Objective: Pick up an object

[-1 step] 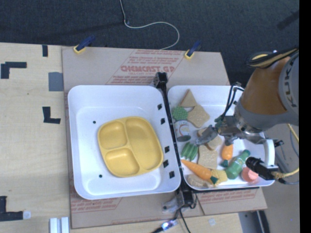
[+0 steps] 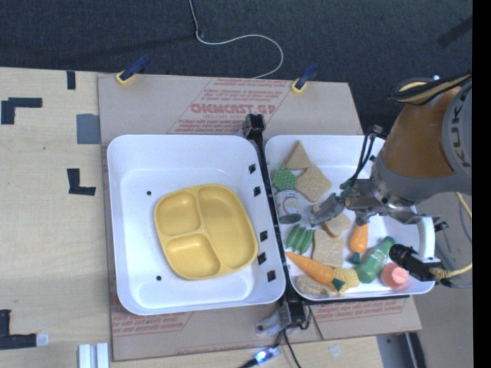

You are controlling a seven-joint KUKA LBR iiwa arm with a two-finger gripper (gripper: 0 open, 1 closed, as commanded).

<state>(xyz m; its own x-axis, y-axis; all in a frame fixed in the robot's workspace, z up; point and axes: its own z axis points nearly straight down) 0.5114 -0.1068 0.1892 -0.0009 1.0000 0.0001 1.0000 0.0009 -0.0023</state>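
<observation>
Objects to pick: a heap of toy food in the right bin (image 2: 303,139), none of it lifted.
Carrot: an orange toy carrot (image 2: 311,266) lies slantwise near the bin's front edge, green top toward the right.
Bread pieces: tan toast-like slices; one (image 2: 312,182) near the bin's middle, a brown triangular one (image 2: 297,157) behind it, another (image 2: 330,250) just above the carrot.
Green items: a ridged green piece (image 2: 283,178) by the divider, a darker green pod-like piece (image 2: 299,239) at the left of the heap, and a green bottle (image 2: 374,259) toward the front right.
Other items: a small orange piece (image 2: 358,238) beside the bottle, a pink rounded piece (image 2: 396,276) at the front right corner, a round whitish piece (image 2: 288,204) near the divider.
Gripper: the gripper (image 2: 321,212) sits low over the middle of the heap, pointing left; whether its fingers are apart or together I cannot tell, and nothing is seen between them.
Arm: the grey and orange arm (image 2: 418,148) covers the bin's right side.
Left bin: the left bin (image 2: 126,159) holds a yellow three-compartment plate (image 2: 205,230), lying flat near its middle.
Bench: both bins rest on a cardboard sheet (image 2: 222,102) held by two clamps at its back edge; a thin white cable (image 2: 238,41) loops on the dark floor behind.
</observation>
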